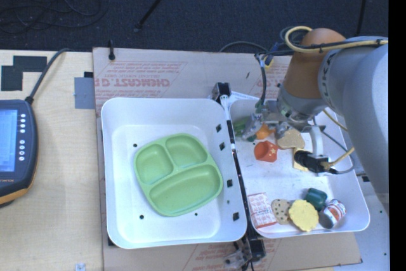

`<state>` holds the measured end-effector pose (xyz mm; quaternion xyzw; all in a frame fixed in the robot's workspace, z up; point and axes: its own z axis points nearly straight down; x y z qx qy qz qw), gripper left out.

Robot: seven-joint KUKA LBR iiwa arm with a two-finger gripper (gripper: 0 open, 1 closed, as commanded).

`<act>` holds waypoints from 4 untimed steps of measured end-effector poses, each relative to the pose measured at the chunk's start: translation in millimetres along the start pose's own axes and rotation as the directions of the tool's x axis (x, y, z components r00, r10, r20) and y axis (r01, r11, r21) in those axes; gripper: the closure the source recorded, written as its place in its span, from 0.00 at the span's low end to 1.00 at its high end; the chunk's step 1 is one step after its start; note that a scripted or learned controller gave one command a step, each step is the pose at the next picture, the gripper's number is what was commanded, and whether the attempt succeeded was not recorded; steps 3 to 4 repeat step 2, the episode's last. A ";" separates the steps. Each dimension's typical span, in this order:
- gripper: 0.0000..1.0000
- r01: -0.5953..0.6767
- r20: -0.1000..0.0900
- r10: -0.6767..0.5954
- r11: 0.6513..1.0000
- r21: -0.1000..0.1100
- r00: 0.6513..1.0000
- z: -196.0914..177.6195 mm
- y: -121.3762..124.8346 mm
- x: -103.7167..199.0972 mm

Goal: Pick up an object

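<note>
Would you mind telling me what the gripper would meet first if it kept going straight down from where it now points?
Probably the small orange piece just under the gripper, with the red object close beside it; depth is hard to judge.

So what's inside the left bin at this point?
The left bin holds one thing: a green divided plate with three compartments, lying flat and tilted on the floor, nothing visible in its compartments. Whatever sits beneath the plate is covered.

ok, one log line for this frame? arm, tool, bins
arm: over right bin | tool: low at its far end, near red piece | grasp: cannot tell | left bin: green divided plate
</note>
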<state>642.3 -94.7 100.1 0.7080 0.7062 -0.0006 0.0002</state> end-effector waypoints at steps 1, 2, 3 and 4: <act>1.00 -0.002 -0.001 0.002 1.000 0.002 1.000 -9.9 -0.3 -1.4; 0.00 -0.003 -0.001 0.003 1.000 0.001 1.000 -10.1 -0.2 -1.4; 0.00 -0.003 -0.001 0.003 1.000 0.001 1.000 -10.1 -0.2 -1.4; 0.00 -0.003 -0.001 0.003 1.000 0.001 1.000 -10.1 -0.2 -1.4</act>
